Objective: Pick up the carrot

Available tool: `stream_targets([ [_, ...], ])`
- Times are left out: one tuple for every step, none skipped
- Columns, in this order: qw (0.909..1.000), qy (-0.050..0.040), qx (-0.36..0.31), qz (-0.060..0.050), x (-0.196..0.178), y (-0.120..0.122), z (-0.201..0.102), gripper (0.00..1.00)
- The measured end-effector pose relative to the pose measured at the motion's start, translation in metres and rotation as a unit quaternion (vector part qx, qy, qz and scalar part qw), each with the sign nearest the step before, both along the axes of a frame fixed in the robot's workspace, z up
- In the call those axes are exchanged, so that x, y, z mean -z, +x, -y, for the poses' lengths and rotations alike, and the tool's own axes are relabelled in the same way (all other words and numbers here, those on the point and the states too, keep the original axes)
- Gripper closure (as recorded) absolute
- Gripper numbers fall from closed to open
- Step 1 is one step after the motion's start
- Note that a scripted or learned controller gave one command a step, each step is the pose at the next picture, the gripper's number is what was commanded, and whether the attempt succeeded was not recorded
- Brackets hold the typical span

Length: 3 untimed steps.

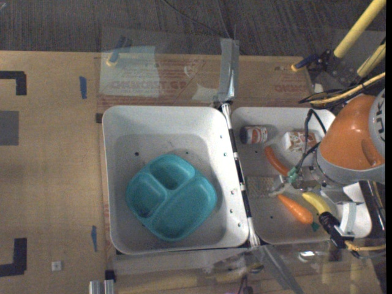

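One carrot (294,208) lies in the right bin (269,231); we see the gripper (283,185) released just above it.

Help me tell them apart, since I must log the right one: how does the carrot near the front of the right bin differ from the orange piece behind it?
The front carrot is thicker and bright orange; the rear piece is thinner and redder. The front one lies beside the banana, the rear one nearer the can. Both lie slanted the same way in the right bin.

carrot (295,209) — orange | banana (316,203) — yellow | plate (171,196) — teal
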<state>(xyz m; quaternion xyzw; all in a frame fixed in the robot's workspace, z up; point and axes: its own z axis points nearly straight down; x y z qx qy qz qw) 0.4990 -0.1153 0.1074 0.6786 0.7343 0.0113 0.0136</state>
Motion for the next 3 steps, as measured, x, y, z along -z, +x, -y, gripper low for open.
stream_targets([
  [0.9999,0.0020,0.012,-0.002,0.011,-0.009,0.006,0.00],
  [0.9999,0.0020,0.014,-0.002,0.002,-0.010,0.008,1.00],
  [0.9971,0.0021,0.074,-0.018,-0.128,-0.001,-0.060,1.00],
])
